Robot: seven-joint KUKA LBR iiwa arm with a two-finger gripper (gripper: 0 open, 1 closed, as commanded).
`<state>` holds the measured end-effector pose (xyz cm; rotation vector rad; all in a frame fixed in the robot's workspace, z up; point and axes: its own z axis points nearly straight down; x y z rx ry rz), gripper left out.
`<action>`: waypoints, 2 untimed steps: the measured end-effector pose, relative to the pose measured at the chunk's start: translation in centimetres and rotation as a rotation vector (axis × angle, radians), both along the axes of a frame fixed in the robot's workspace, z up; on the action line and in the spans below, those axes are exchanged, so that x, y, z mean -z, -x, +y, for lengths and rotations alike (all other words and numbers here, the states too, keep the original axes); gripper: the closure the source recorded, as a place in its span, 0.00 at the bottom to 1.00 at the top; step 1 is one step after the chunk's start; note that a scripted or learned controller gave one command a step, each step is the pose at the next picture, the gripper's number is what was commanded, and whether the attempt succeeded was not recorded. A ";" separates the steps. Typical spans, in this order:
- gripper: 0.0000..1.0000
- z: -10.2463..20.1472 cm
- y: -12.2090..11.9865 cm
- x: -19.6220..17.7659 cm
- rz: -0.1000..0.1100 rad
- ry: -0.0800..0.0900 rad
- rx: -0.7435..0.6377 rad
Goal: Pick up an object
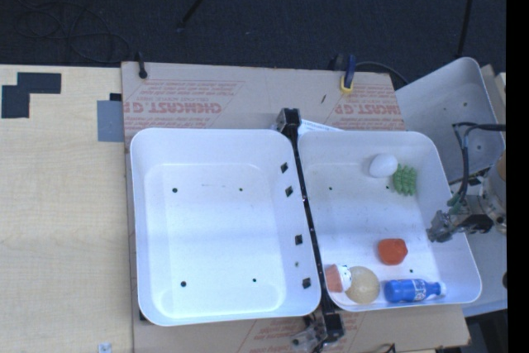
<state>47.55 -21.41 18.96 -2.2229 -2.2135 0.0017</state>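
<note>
Figure: view from above the counter (58, 202). The gripper (442, 227) hung at the right rim of the right bin (347, 202); whether its jaws stood wide or narrow could not be told, and nothing showed between them. No object had yet been lifted: a white ball (383, 165), green piece (404, 178), red block (393, 251), tan ball (362, 284) and blue bottle (412, 290) lay in that bin. The whole pick remained. The cardboard sheet (207, 99) read "CHEMCAST", inverted.
</note>
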 end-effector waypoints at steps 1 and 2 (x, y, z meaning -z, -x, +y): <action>0.00 0.0 0.0 0.0 0.001 0.000 0.002; 0.00 0.2 0.1 5.3 0.003 -0.001 -0.005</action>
